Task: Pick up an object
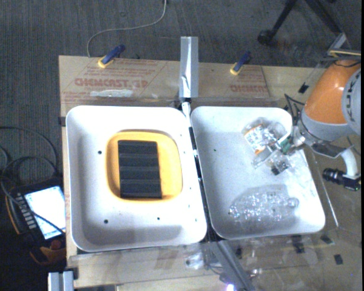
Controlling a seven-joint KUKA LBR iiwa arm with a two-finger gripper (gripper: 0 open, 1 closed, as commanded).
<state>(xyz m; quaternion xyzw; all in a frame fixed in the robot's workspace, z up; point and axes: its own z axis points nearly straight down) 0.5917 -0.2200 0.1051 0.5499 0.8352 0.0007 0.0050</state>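
Observation:
In the left bin (pixel 85 180) lies a yellow dish (pixel 173 168) with a black ridged insert (pixel 139 168). The right bin (pixel 221 162) holds a crumpled clear plastic bottle (pixel 264 203) near its front and a small white-and-orange packet (pixel 256 133) near its back. My gripper (pixel 281 158) reaches in from the right and hangs low over the right bin, just right of the packet and behind the clear bottle. Nothing can be seen held in it.
The arm's orange band (pixel 333 99) and grey wrist overhang the right bin's right rim. A metal post (pixel 188 71) stands behind the seam between the bins. Two blue-and-yellow clamps (pixel 111 56) sit on the back board. A tablet (pixel 43 208) lies on the floor at left.

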